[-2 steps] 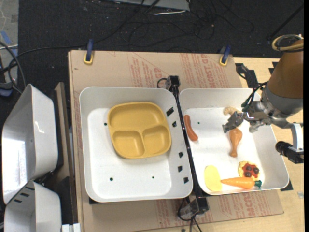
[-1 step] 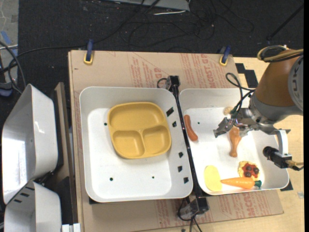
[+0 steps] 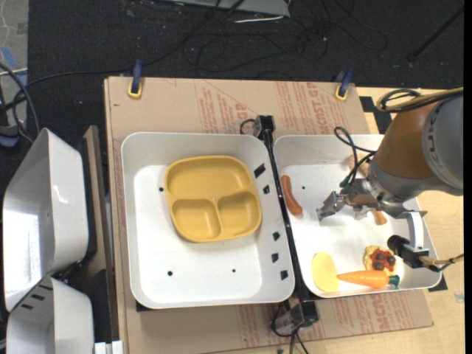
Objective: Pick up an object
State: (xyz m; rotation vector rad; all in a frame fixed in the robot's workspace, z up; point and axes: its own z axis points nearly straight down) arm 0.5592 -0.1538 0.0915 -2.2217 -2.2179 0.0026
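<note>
From my remote station I see the gripper [image 3: 330, 208] low inside the right bin [image 3: 310, 150], its fingers slightly apart with nothing between them. Candidate objects: a sausage [image 3: 292, 195] just left of the fingertips, a yellow slice [image 3: 323, 271], a carrot [image 3: 363, 277] and a small pizza toy [image 3: 381, 259] near the front wall. The yellow divided plate [image 3: 213, 198] sits in the left bin [image 3: 147, 220]. Risk, in my judgement: closing here catches only air, or nudges the sausage toward the bin wall.

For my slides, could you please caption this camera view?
Gripper poised in right bin near sausage; yellow tray in left bin.
</note>
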